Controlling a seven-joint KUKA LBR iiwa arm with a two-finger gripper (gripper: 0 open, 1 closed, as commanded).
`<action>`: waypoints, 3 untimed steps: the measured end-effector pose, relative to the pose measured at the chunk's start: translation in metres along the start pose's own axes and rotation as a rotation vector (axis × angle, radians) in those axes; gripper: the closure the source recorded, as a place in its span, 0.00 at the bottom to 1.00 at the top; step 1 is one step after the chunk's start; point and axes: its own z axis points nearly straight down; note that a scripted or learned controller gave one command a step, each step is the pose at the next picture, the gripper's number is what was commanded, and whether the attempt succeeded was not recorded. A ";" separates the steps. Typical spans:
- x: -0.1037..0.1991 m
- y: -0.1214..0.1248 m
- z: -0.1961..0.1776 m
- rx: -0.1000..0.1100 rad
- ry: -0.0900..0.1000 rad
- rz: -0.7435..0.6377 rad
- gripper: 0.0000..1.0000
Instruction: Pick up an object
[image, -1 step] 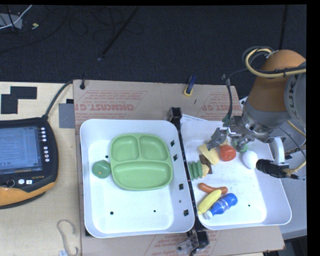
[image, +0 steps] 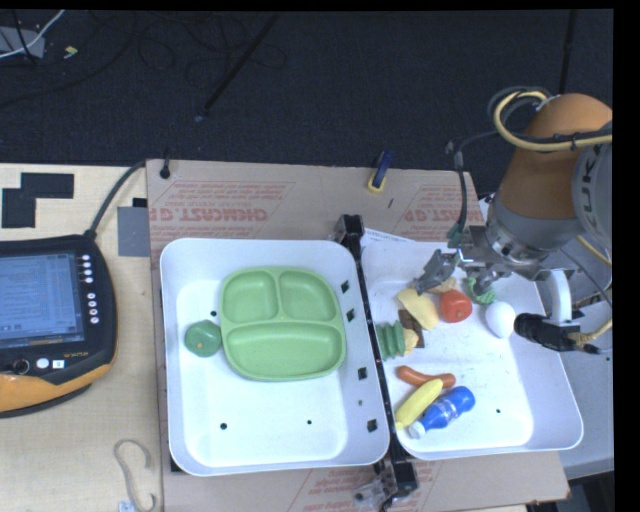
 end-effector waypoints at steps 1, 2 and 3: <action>-0.006 -0.008 0.055 0.005 0.000 0.001 0.00; 0.000 -0.012 0.100 -0.005 -0.002 0.004 0.00; -0.004 -0.008 0.122 -0.016 -0.010 0.007 0.00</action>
